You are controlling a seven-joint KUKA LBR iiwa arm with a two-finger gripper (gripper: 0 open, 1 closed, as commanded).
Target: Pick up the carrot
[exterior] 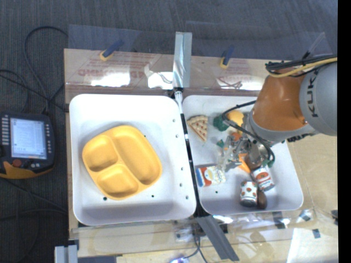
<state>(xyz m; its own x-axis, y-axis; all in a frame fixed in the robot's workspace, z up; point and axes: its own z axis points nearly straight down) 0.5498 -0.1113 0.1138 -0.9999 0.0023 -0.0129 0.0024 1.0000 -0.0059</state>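
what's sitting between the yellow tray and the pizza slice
In the camera view, only bare white floor of the left bin and the two bins' adjoining rims separate the yellow tray from the pizza slice, which lies in the right bin.

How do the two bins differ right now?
The left bin holds a yellow divided plate; the right bin holds several small items, including a waffle piece and two cans. The arm's gripper is down in the right bin, not the left. Both are shallow and white.
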